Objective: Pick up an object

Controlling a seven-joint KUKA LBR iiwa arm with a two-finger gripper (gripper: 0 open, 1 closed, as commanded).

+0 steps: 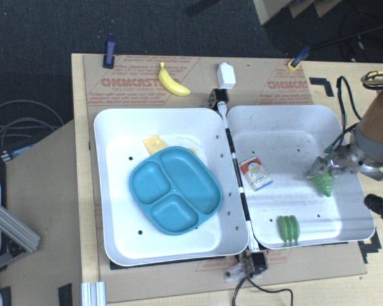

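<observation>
Green crumpled object (323, 184), pale and leafy

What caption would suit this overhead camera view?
Arm's gripper sits at a green object in the right bin; blue tray in the left bin.

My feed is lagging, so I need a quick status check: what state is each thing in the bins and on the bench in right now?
Gripper: low in the right bin, over a green object.
Green object: at the gripper tip; grasp unclear.
Green ridged piece: lying loose near the right bin's front.
Small card: lying flat, untouched.
Blue divided plate: right side up in the left bin.
Yellow piece: partly under the plate.
Banana: on the bench outside the bins.
</observation>
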